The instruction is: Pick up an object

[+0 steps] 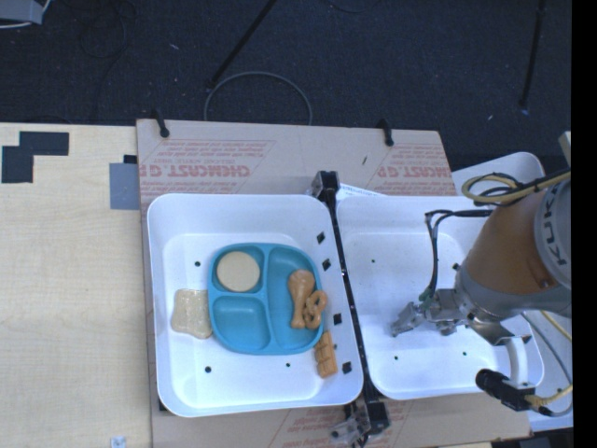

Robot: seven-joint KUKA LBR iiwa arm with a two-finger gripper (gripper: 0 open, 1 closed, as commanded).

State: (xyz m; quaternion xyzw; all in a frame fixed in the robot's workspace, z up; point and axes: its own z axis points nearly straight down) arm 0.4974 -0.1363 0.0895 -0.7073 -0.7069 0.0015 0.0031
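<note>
Pretzel-shaped dog treats (307,299) lie in the right compartment of a blue divided plate (250,325) in the left bin (177,381), with a round biscuit (237,271) in its upper left compartment. A pale cracker (191,314) rests just beside the plate's left edge, and a small brown treat (325,355) by its lower right corner. The gripper (408,320) sits low over the right bin (410,222), well apart from them all; how it stands I cannot tell.

Claw (409,319) over the right bin (392,241): too small and blurred to tell whether anything sits between its tips.
</note>
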